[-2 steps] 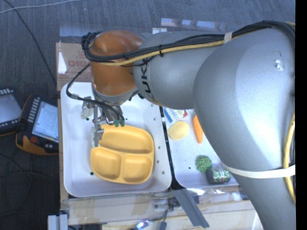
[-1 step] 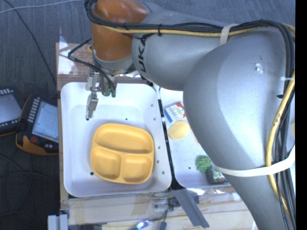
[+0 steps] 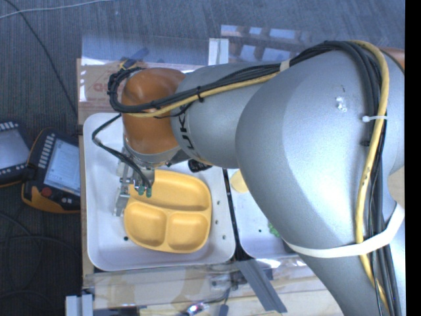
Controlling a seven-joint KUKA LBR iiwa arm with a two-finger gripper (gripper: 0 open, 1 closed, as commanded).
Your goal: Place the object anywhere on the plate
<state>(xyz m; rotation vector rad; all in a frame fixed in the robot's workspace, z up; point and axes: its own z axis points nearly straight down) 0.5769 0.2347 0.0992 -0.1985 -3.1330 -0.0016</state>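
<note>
Camera view: the grey arm (image 3: pixel 283 130) reaches from 3 o'clock across both white bins. The gripper (image 3: pixel 131 191) hangs over the left bin (image 3: pixel 99 242), at the 10 o'clock rim of the yellow divided plate (image 3: pixel 170 210). Finger spacing: cannot tell. A small green item (image 3: pixel 142 189) sits at the fingertips; whether it is gripped is unclear.

Grey arm (image 3: pixel 309 130), orange wrist band (image 3: pixel 150 107), black and yellow cables (image 3: pixel 378 97).

Robotics lab — industrial arm (image 3: pixel 276 124) over bench bins (image 3: pixel 99 242), teach pendant (image 3: pixel 56 170), cables on carpet.
</note>
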